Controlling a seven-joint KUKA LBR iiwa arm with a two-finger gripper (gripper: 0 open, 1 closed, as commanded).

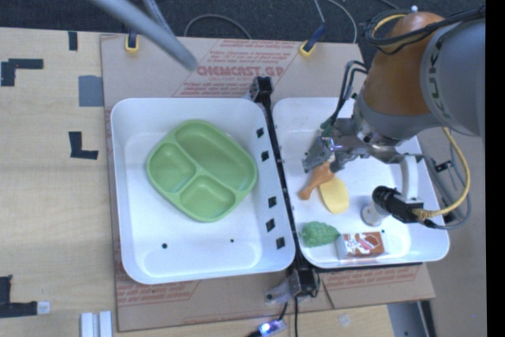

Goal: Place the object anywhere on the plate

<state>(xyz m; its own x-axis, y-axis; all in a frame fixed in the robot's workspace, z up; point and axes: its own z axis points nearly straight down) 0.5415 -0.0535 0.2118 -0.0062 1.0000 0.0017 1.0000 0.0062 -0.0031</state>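
Gripper (322, 155) sits low in the right bin (296, 118), fingers apart, just above the carrot (314, 182), not holding it. Green plate (202, 169) lies well left of the carrot, in the left bin (130, 233).

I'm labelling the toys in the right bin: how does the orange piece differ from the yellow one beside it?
The orange piece is narrow and elongated, lying at a slant; the yellow piece is broader and rounded. The orange piece sits directly under the gripper, while the yellow piece lies just clear of it, nearer the bin's middle. Orange is darker, yellow pale. Both rest on the floor of the right bin, side by side, far from the green plate.
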